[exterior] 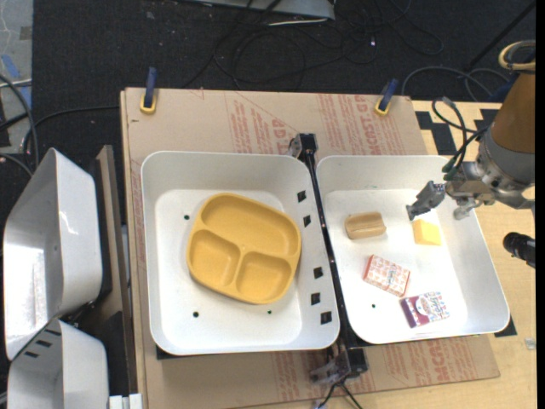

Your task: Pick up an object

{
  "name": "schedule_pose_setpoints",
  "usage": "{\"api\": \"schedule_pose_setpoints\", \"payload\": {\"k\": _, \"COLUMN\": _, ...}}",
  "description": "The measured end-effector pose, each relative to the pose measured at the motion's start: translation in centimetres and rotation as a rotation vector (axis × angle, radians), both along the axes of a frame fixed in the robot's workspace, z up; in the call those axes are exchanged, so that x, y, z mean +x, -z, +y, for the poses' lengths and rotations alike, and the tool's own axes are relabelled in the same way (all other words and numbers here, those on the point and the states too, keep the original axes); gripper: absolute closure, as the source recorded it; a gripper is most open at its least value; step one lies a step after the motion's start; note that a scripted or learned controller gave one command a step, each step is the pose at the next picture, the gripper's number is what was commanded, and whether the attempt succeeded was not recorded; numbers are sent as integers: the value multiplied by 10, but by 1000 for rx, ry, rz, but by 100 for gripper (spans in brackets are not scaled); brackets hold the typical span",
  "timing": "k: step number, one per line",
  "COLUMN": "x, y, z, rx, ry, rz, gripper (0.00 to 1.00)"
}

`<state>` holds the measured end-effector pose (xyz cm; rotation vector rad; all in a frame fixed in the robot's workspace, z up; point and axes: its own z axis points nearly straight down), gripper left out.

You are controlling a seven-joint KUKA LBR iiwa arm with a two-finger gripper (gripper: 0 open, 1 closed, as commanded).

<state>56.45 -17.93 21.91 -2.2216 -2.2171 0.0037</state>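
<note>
- The bench (281,118), faced with brown cardboard, spreads under and all around the gripper and bears both bins
- The left bin (166,254) lies well to the gripper's left, shallow and white, side by side with the other bin
- The right bin (490,301) lies directly beneath the gripper, its white floor holding four small things
- The arm (515,135) comes in from the right, grey at the wrist with an orange band above it, and ends at the gripper over the right bin's upper right part
- The yellow divided plate (243,247) sits in the middle of the left bin, far to the gripper's left and a little lower in the view, its three compartments facing up
- The gripper (443,201) hangs above the right bin; two dark fingers (423,201) show spread apart with nothing between them
- The purple-and-white packet (425,308) lies flat well below the gripper, near the bin's lower right corner
- The red-patterned packet (387,275) lies flat below and to the left of the gripper, just up and left of the purple one and apart from it
- The tan block (365,225) lies to the gripper's left and slightly lower, near the wall between the bins
- The yellow block (427,232) lies just below the gripper, nearest of the four, and not touched by it
</note>
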Motion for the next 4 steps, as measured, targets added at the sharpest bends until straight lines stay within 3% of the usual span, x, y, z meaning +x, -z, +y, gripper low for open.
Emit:
{"api": "schedule_pose_setpoints", "payload": {"k": 2, "x": 1, "y": 107, "z": -3, "rx": 0, "ry": 0, "rz": -1, "gripper": 0}}
{"api": "schedule_pose_setpoints", "payload": {"k": 3, "x": 2, "y": 94, "z": -3, "rx": -1, "ry": 0, "rz": -5, "gripper": 100}}
{"api": "schedule_pose_setpoints", "payload": {"k": 4, "x": 7, "y": 49, "z": -8, "rx": -2, "ry": -3, "rz": -9, "gripper": 100}}
